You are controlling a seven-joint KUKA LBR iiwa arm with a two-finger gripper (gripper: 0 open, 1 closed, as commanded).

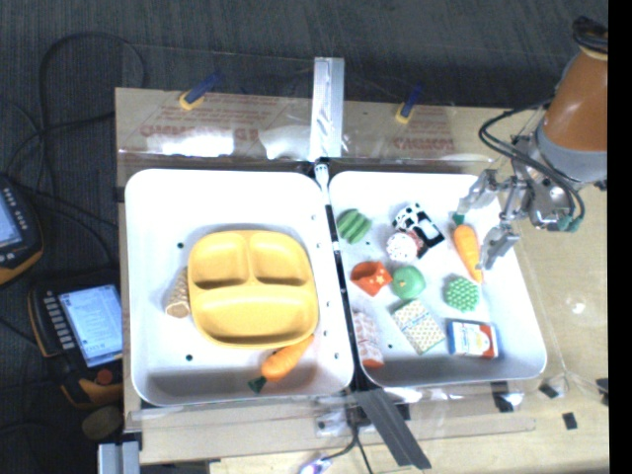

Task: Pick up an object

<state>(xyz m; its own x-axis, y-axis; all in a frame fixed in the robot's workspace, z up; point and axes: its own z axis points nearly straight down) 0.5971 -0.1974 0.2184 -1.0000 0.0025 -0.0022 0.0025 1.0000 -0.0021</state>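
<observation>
The left bin held a yellow divided tray at its centre. A cone was tucked against the tray's 9 o'clock side and a carrot lay at its 5 o'clock corner, likely dropped there.

The right bin carried the loose pile. A green ball sat at 10 o'clock, a red pepper and a green apple near the centre, a black-and-white toy at 12 o'clock, and two small boxes toward 5 o'clock.

A second carrot lay at 2 o'clock, the likeliest target, as it was nearest the arm. The gripper hung over the bin's 2 o'clock rim, fingers spread and holding nothing, just beside that carrot.
</observation>
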